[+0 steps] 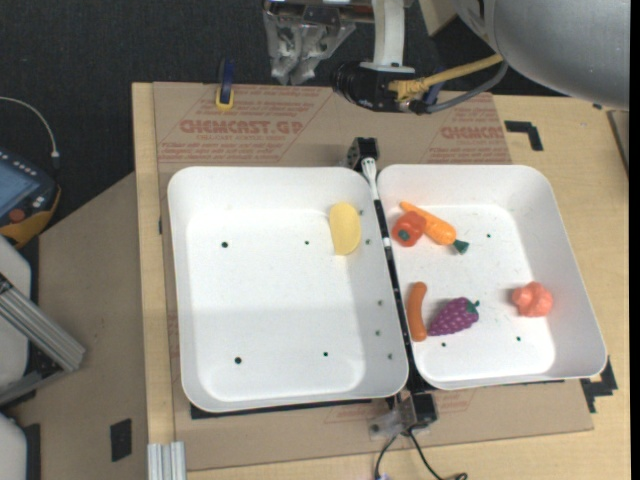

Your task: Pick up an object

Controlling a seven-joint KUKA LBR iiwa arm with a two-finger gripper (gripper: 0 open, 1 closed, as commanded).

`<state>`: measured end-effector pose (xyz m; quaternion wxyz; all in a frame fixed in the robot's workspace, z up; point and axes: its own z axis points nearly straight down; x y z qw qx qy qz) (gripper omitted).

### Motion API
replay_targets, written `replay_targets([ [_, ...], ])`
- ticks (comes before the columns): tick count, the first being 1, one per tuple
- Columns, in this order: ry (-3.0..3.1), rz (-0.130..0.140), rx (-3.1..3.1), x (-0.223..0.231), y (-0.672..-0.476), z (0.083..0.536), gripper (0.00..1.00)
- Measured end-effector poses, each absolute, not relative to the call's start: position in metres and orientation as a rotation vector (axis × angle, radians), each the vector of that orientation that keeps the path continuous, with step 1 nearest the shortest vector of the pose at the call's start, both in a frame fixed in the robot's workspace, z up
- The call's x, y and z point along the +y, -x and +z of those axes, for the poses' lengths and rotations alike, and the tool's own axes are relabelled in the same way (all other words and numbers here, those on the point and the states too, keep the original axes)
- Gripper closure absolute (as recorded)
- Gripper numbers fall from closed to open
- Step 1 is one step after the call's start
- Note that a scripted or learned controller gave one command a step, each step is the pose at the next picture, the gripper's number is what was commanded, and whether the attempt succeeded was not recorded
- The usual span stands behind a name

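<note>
The gripper (300, 60) hangs over the far edge of the bench, beyond the left bin (200, 268) and well apart from every object; whether it is open or closed cannot be told; a yellow fruit (344, 228) lies by that bin's right wall; the right bin (562, 258) holds a carrot (430, 225), a red pepper (406, 232), an orange sausage (417, 310), purple grapes (453, 316) and a pink lump (532, 299)

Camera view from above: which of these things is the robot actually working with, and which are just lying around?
For the job: gripper; yellow piece in the left bin; carrot, red pepper, orange sausage, purple grapes, pink lump in the right bin.
Just lying about: cardboard sheet, blue-and-yellow clamp, metal rail, blue device.
</note>
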<state>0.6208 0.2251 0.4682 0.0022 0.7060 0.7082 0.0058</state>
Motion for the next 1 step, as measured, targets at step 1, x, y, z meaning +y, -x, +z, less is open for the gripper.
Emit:
replay_targets([
  [1,-2.225,-0.009,2.221,0.2239,-0.6625,0.4082,1.00],
])
